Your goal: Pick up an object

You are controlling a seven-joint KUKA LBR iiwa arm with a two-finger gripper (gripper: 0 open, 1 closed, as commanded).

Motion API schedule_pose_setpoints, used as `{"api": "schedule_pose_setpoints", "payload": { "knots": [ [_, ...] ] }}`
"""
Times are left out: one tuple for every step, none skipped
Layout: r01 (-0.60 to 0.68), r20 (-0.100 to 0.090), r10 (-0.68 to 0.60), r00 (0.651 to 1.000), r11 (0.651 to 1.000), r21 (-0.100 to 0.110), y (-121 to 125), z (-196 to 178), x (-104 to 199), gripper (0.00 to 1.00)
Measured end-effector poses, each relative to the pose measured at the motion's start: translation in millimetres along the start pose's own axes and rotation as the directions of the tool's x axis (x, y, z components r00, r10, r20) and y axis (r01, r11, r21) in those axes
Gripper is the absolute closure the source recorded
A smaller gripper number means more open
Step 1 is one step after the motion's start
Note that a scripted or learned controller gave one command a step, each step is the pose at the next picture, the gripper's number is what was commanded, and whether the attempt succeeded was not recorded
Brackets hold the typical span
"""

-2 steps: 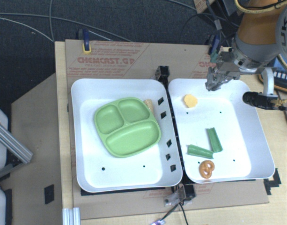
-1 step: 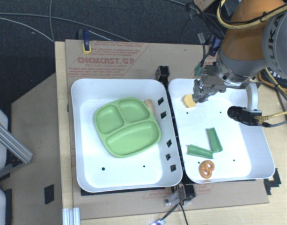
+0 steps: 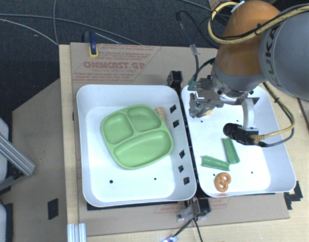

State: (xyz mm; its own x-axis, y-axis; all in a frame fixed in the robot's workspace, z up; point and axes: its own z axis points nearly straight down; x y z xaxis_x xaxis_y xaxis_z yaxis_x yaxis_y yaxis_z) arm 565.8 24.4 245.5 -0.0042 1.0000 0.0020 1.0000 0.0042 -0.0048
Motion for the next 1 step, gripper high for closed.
{"api": "schedule_pose_setpoints", "payload": {
  "knots": [
    [-0.001, 0.000, 0.001, 1.000, 1.000, 0.000, -24.2, 16.7, 48.5, 1.00]
  ]
}}
